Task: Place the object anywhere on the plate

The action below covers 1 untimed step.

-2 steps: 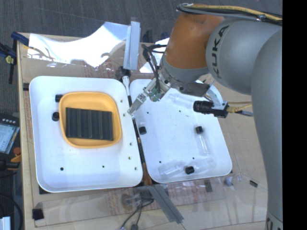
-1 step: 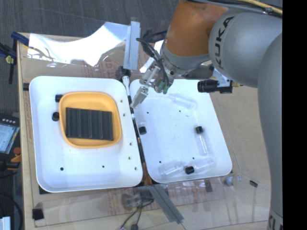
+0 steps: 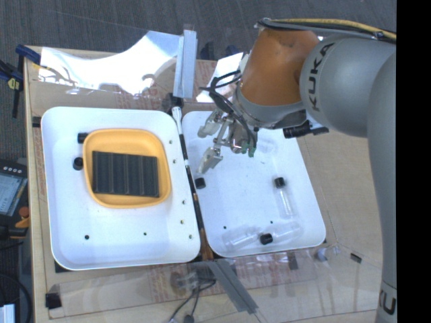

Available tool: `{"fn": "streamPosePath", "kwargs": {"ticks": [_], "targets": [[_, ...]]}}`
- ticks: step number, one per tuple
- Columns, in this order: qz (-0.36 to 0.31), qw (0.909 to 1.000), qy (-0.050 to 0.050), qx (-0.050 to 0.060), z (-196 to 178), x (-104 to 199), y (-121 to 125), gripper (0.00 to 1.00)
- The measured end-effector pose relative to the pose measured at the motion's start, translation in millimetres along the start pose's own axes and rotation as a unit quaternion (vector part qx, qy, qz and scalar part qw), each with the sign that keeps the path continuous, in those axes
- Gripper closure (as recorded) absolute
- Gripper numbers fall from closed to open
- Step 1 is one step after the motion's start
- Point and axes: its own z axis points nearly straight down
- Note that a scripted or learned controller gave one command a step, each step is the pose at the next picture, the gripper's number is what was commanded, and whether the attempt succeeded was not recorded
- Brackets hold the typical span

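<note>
We count two bins: left bin (image 3: 60, 237) holds one yellow plate (image 3: 126, 169); right bin (image 3: 306, 194), two clear tubes (image 3: 283, 195), 4–5 o'clock. Pincer (image 3: 217, 143) open, empty.

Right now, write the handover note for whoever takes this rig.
Gripper: above the upper left part of the right white bin, with nothing visibly held.
Things: yellow plate with the dark ribbed insert sits in the left white bin. Two clear plastic vials with black caps lie in the right bin, one at its right side, one at its near edge.
Done: nothing on the plate yet.
Left: pick a vial and place it.
</note>
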Motion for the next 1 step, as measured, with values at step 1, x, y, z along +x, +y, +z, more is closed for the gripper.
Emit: {"fn": "streamPosePath", "kwargs": {"ticks": [1], "targets": [[-0.148,0.9890,0.001,0.000,0.2,17.2,48.7,0.00]]}}
